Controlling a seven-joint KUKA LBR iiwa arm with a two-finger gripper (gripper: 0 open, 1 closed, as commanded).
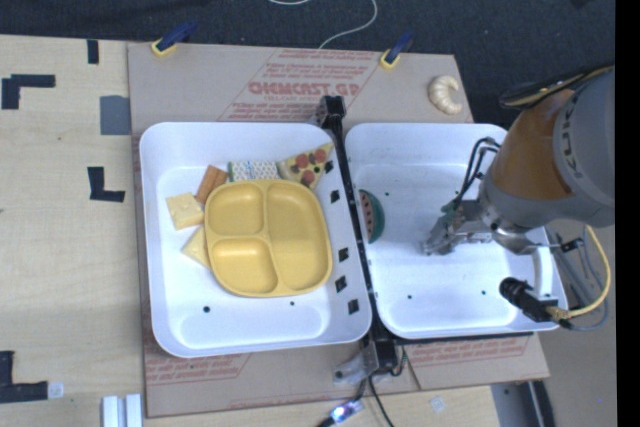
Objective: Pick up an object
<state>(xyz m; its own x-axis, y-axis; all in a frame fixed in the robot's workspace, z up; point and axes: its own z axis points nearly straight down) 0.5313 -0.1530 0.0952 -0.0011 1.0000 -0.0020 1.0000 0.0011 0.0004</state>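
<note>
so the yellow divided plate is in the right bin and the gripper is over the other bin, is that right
Not quite. The camera view shows the yellow divided plate in the left bin, lying on top of some flat food pieces. The gripper is over the other bin, the right bin, so that part holds once the bins are swapped.

The yellow divided plate covers most of the food pieces beneath it. The watermelon slice is partly hidden, apparently by the bin divider.
</note>
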